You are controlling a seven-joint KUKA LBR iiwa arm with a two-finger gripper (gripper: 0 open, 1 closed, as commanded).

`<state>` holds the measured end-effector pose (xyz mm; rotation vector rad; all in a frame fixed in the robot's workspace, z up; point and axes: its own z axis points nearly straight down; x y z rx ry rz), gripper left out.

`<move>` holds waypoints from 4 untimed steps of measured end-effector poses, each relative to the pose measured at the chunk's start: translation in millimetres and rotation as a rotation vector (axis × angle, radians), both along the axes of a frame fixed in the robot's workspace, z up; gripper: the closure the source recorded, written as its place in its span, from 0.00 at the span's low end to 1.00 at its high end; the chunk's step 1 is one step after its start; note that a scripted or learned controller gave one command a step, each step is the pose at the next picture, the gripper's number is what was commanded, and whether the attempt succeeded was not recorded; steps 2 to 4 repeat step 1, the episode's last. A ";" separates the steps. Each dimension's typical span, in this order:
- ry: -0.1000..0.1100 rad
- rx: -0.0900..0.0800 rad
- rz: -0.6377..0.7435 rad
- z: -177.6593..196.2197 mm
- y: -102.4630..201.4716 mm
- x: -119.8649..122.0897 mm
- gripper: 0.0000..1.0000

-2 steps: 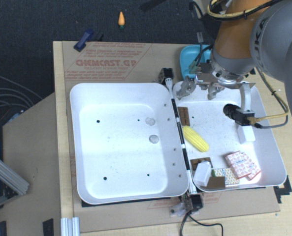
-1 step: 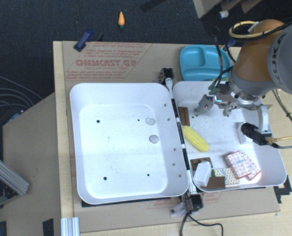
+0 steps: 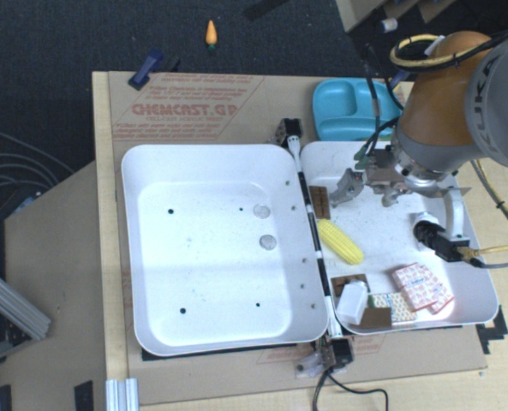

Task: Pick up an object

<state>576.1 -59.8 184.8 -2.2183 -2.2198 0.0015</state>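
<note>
The yellow corn cob [image 3: 340, 241] lies near, below-left of the claw [image 3: 369, 187].

L bin [image 3: 151, 178] free; R bin [image 3: 472, 302] cluttered

- Red printed lettering [image 3: 185, 109] runs along the far edge of the counter [image 3: 108, 195], on the brown board beyond the left bin; it reads roughly "CHEMCAST GP", with the last letters unclear.
- Smaller red lines of print [image 3: 204, 80] sit above and below that word on the same board, too small to read.
- A small packet with a red and white pattern [image 3: 421, 287] lies in the right bin near the counter's near right corner; any print on it is too fine to read.
</note>
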 end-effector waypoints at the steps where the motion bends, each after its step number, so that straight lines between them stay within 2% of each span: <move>1: -0.003 -0.001 -0.001 -0.1 -2.0 27.5 0.00; 4: -0.003 -0.001 -0.001 -0.1 -2.0 27.5 0.00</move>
